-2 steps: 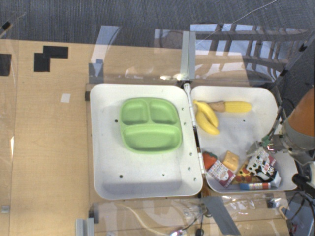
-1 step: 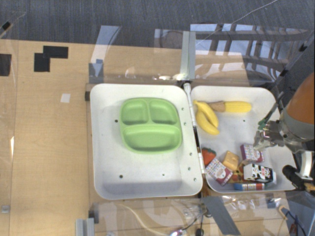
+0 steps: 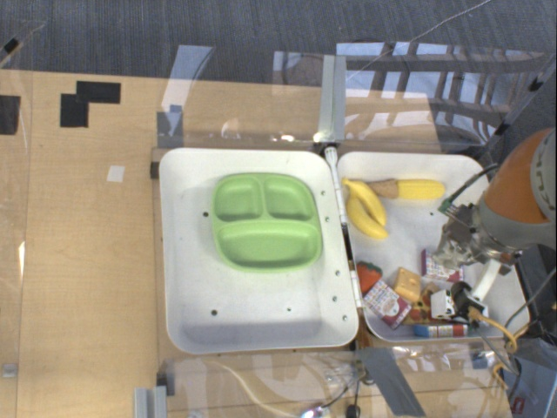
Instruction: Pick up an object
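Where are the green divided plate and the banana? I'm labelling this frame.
green divided plate [image 3: 265, 220]: camera view, on the ridge between its compartments.
banana [image 3: 365, 207]: camera view, on the middle of its curved body.

Matt green plastic tray [image 3: 265, 222], smooth white bins [image 3: 187, 259]

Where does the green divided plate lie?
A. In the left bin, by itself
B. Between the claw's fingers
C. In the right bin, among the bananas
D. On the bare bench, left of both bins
A: the green plate lies flat inside the left bin, while the bananas sit in the right bin.
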`<state>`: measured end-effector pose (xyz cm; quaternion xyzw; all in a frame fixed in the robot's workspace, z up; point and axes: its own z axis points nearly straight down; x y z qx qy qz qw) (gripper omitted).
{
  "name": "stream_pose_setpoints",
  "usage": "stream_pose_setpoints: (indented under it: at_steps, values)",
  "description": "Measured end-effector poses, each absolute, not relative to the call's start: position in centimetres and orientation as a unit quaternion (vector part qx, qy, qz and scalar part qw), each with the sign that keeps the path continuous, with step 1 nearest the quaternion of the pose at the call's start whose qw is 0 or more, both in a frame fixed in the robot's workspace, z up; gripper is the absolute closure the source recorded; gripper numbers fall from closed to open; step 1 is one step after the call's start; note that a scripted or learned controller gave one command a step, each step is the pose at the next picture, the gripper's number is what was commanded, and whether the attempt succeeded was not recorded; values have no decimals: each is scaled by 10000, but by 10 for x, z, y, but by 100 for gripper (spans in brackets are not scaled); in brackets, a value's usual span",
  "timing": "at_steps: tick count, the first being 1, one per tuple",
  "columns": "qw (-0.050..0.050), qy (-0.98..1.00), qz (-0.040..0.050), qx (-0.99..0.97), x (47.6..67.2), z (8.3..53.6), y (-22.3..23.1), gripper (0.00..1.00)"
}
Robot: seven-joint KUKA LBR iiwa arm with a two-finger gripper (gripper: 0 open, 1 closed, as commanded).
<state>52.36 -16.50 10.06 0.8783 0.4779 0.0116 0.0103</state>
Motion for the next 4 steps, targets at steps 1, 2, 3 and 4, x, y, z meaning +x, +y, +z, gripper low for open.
stream_pose_setpoints:
  at_steps: [1,2,3,4]
  values:
    - [107,2787,163,9602,497,107,-121,100]
    - [76,1002,147,9948,516,100,-115,100]
    - [81,2136,144,9768,496,107,-98,100]
    - [40,1066,140,9942,517,100,-98,100]
